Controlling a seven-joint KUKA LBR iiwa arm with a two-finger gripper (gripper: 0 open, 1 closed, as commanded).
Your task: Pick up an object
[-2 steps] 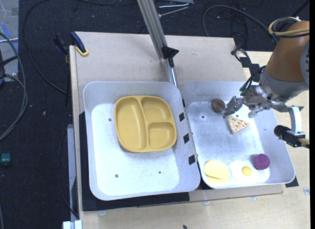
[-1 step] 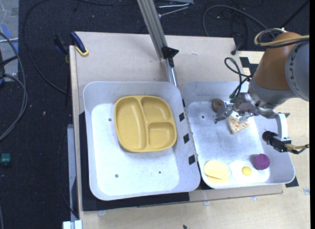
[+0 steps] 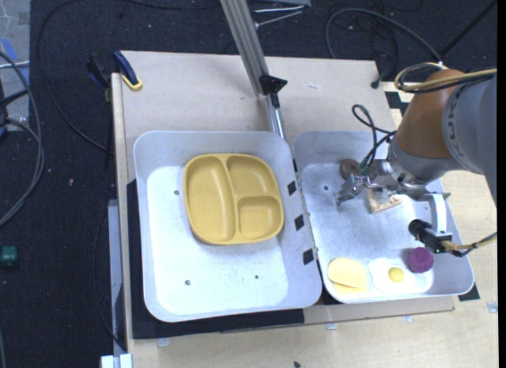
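The right bin [image 3: 332,224] holds several small objects. A pale yellow piece [image 3: 348,273], a toy fried egg [image 3: 393,275] and a purple lump [image 3: 420,259] lie along its near edge. A tan wedge-shaped piece [image 3: 385,203] lies near the middle, and a small brown object [image 3: 349,168] sits toward the far side. My gripper [image 3: 357,188] hangs low over the bin's middle, just left of the tan piece and just below the brown object. The wrist hides part of the tan piece. Nothing can be seen held.
A yellow divided plate [image 3: 234,199] sits in the left bin [image 3: 158,279]. A metal pole [image 3: 247,38] slants up from between the bins. A black cable fitting [image 3: 427,237] juts out beside the purple lump. The arm [image 3: 443,125] covers the right bin's far right.
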